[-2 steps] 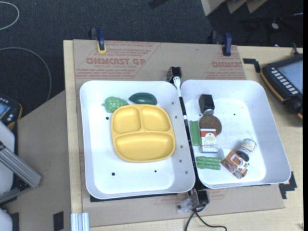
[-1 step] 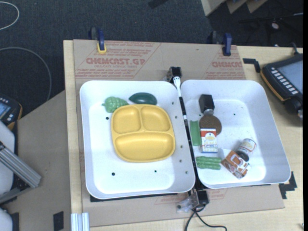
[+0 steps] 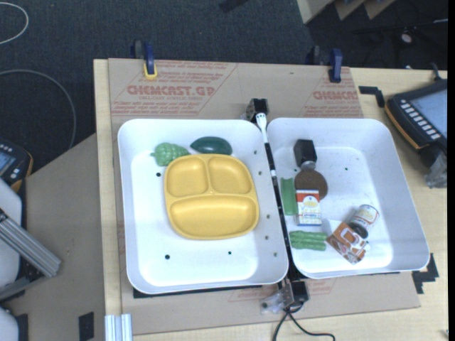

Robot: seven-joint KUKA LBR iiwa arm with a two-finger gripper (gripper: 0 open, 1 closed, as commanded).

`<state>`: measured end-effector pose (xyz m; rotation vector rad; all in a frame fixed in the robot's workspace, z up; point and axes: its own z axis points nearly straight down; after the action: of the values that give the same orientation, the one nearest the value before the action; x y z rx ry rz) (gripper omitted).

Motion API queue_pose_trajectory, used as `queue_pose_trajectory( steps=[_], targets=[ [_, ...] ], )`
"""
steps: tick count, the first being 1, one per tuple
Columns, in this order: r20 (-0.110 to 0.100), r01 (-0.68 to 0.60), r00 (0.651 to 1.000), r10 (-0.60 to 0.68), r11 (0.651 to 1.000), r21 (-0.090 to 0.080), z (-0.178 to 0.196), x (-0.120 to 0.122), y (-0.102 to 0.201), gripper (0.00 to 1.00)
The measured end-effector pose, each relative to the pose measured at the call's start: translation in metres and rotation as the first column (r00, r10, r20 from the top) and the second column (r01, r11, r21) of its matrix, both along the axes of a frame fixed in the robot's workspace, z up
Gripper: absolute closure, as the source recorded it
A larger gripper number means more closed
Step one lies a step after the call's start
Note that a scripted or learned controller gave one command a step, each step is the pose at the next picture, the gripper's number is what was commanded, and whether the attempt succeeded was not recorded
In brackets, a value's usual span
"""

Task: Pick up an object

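The left white bin [image 3: 138, 219] holds a yellow divided plate [image 3: 211, 195]. Behind the plate lie a light green lumpy toy [image 3: 169, 153] and a dark green oval [image 3: 211, 145]. In the right white bin [image 3: 398, 183] a small black block [image 3: 305, 151] lies at the back, with a brown round piece [image 3: 311, 183] just in front of it. A green stick [image 3: 288, 196] lies along the left wall beside a red and white box [image 3: 308, 209]. A green pod [image 3: 308, 241] and a tipped brown can [image 3: 350, 239] rest near the front.
Both bins sit on a cardboard sheet [image 3: 213, 84] held by blue clamps [image 3: 148, 57] at the back. A dark handheld screen [image 3: 423, 116] lies beyond the right bin. A cable [image 3: 291, 311] runs off the front edge.
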<state>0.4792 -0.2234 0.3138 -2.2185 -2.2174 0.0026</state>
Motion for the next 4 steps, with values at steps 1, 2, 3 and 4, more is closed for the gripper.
queue_pose_trajectory(
  steps=[1,2,3,4],
  targets=[
    [0.001,0.000,1.000,0.000,1.000,0.000,-0.044,0.000,0.000,1.00],
    [0.002,-0.002,1.000,0.002,1.000,-0.001,-0.080,0.017,0.000,1.00],
    [0.002,0.001,1.000,-0.001,1.000,-0.001,-0.097,-0.001,0.000,1.00],
    [0.001,-0.001,1.000,0.001,1.000,-0.001,-0.120,0.009,0.000,1.00]
  ],
)
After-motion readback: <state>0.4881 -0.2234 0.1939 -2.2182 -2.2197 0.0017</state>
